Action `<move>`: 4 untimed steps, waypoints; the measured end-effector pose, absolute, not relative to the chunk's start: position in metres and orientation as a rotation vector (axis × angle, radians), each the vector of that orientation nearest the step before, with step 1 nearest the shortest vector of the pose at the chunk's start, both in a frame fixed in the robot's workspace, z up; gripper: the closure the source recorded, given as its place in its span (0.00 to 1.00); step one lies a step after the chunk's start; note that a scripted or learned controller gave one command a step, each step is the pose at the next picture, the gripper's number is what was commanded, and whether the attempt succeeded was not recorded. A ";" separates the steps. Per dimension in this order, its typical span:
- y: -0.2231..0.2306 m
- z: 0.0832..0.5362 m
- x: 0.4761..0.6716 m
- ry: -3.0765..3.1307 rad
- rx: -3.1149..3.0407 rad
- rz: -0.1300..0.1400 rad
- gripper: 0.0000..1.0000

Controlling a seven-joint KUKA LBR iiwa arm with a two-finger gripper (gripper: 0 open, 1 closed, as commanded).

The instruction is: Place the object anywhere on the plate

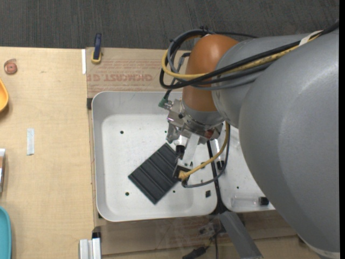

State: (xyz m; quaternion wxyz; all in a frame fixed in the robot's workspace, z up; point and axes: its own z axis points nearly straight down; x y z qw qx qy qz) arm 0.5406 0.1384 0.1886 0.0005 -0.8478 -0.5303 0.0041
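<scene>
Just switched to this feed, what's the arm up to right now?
The KUKA arm reaches in from the right over the white bin, its gripper down at the upper right edge of a black ribbed rectangular piece. That piece lies flat on the bin floor at a diagonal. From this angle the gripper is at the piece's edge, but whether it actually has a grip cannot be told. The piece sits in the bin, and yellow and black cables hang beside the wrist.
</scene>
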 end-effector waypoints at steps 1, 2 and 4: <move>0.138 0.189 0.541 -1.666 -2.663 0.012 0.00; 0.194 0.213 0.600 -1.068 -2.957 0.008 0.00; 0.228 0.346 0.531 -1.741 -2.619 0.018 1.00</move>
